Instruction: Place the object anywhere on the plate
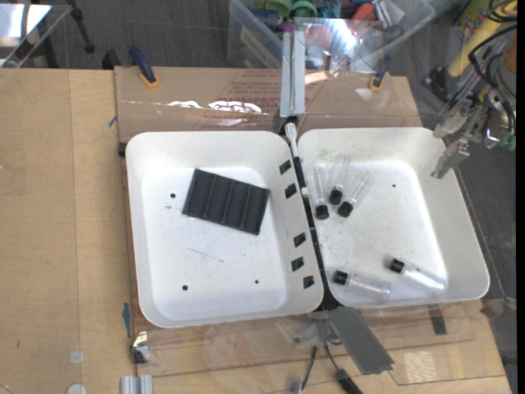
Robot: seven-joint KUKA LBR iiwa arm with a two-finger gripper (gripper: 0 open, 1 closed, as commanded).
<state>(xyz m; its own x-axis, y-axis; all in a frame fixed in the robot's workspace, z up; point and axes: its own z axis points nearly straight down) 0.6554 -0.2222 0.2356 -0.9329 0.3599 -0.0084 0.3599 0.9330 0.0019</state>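
Both bins — the left bin [148, 220] and right bin [459, 245] — look like smooth white plastic with a soft sheen. The dark ribbed plate [225, 201] is matt black. The tubes [414, 274] are clear and glossy, with black caps. The bench [57, 220] is pale matt wood, and the gripper [447, 158] looks like dull grey metal.

One fixed camera above my counter [49, 220], looking down at a slant on both bins [152, 302], moderately close.

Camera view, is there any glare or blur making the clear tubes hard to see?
Camera view: glare on the clear plastic sheet behind the bins; the black-capped tubes fade into the white right bin, soft-edged; the black ridged plate stands out sharply.
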